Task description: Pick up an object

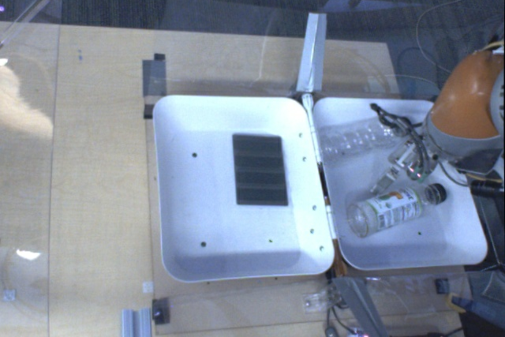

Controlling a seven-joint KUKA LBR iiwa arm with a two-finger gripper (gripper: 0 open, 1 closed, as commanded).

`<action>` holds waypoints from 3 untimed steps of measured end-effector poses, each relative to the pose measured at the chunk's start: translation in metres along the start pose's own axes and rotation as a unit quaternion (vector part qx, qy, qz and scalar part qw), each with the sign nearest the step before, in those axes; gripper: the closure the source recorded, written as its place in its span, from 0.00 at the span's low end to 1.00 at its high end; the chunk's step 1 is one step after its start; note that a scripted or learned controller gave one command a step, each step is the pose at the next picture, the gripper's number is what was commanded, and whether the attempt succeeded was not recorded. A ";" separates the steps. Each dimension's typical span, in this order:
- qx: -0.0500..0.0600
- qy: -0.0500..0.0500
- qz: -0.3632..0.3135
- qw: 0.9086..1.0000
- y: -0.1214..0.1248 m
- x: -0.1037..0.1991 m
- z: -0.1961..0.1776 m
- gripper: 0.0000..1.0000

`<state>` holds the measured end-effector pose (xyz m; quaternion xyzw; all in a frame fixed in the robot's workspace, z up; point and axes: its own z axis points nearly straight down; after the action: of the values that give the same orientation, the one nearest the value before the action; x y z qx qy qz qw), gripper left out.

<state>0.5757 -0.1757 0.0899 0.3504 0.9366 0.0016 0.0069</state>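
Note:
In the right bin (pixel 465 245) a bottle with a printed label and a black cap (pixel 393 209) lies on its side, cap toward the right. A clear, crushed plastic bottle (pixel 355 140) lies at the bin's far left. My gripper (pixel 400 167) hangs over the middle of this bin, just above the labelled bottle and right of the clear one. Nothing shows as held in it. A flat black ribbed block (pixel 259 169) lies in the middle of the left bin (pixel 189 233).
The arm's orange band (pixel 472 97) and grey wrist reach in over the right bin's far right corner, with cables trailing by the gripper. A metal post (pixel 311 59) stands behind the seam between the bins. A wooden bench surrounds both bins.

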 end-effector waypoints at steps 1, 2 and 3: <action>0.007 0.003 0.065 0.998 0.040 -0.070 0.004 0.00; 0.004 0.004 0.099 0.995 0.033 -0.082 -0.013 0.00; 0.002 0.002 0.024 1.000 -0.002 -0.042 -0.049 0.00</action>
<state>0.6056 -0.2050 0.1390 0.3724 0.9281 0.0010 0.0040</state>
